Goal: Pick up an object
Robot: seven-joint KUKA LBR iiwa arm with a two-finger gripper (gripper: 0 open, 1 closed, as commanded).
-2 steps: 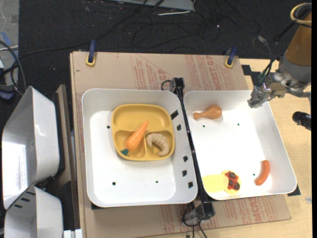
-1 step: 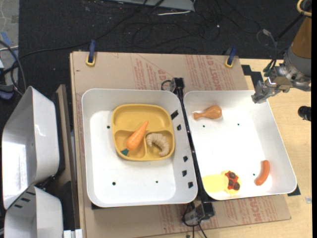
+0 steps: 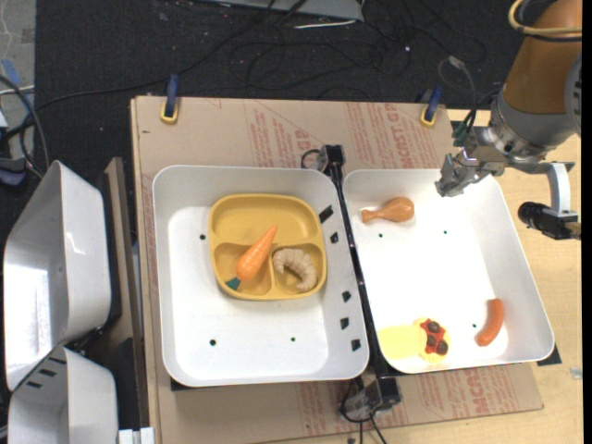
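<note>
Item 1, left bin [image 3: 185, 340]: sitting beside its twin on a brown board. It is carrying a yellow divided plate [image 3: 242, 213] with a toy carrot [image 3: 256, 253] lying aslant across the divider and a pale shrimp-like piece [image 3: 297, 267] in the right compartment.

Item 2, right bin [image 3: 462, 276]: holding a toy drumstick [image 3: 389, 212] near the far edge, a yellow slice with dark toppings [image 3: 414, 339] at the near edge, and an orange sausage [image 3: 489, 322] near the near right corner. Any of these is serving as a candidate for the pick.

Item 3, gripper [image 3: 453, 181]: hanging over the far right corner of the right bin, well right of the drumstick, nothing between its fingers. Whether it is released or clenched, I cannot tell.

Risks, as judged: descending from here, the gripper is likely closing on bare bin floor or catching the bin's far rim. The drumstick's rounded body may be rolling out of a pinch. The flat slice is offering little to grip.

Surface and room: the board is clamped at its far edge by two yellow clamps [image 3: 169, 109] and resting on a wooden bench [image 3: 564, 276]. Beyond it, cables are trailing over dark flooring [image 3: 111, 26].
</note>
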